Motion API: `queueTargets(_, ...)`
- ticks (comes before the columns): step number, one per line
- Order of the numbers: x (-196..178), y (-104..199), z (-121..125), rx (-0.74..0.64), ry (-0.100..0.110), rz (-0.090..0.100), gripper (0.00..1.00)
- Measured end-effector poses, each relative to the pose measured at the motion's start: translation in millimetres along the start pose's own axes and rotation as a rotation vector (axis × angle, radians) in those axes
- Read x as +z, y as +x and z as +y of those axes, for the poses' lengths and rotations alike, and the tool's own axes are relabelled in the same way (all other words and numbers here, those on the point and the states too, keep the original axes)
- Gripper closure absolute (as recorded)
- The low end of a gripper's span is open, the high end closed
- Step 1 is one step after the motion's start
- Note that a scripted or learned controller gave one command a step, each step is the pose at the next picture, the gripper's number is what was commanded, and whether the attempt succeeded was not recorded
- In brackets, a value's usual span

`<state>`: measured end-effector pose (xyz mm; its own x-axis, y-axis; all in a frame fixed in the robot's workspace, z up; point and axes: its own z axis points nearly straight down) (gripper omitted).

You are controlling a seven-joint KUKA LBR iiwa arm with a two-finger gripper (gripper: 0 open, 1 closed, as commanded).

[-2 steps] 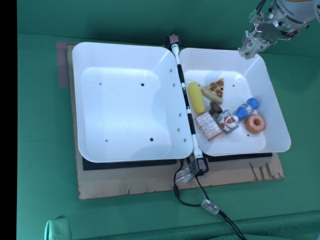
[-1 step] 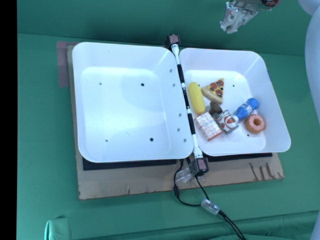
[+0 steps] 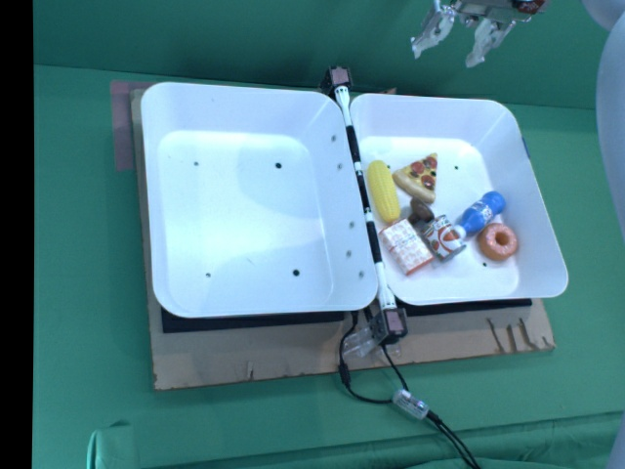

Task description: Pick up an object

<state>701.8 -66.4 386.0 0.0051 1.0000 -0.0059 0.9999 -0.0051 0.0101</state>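
From the camera view, the gripper (image 3: 461,39) is hanging above the far rim of the right bin (image 3: 542,252), jaws spread apart and gripping nothing. The candidate objects are lying in that bin's near-left half, beside the hinge bar (image 3: 361,198): a corn cob (image 3: 384,191), a pizza slice (image 3: 418,175), an orange carton (image 3: 405,246), a can (image 3: 447,238), a blue bottle (image 3: 481,211) and a donut (image 3: 498,241). These appear to be light, rigid toy pieces; the cob's smooth round flanks may be slipping risks, so a grip across its narrow middle is looking soundest. The left bin (image 3: 166,164), across the hinge bar, is holding no items.
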Motion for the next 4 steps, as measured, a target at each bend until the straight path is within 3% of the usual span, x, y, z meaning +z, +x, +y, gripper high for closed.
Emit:
queueTargets(1,152,-53,-2,0.003,0.009,-0.001,0.00)
queueTargets(2,134,-54,1,0.008,-0.003,-0.005,1.00)
queueTargets(3,93,-43,0,0.000,-0.003,0.001,1.00)
queueTargets(4,93,-43,0,0.000,-0.003,0.001,0.00)
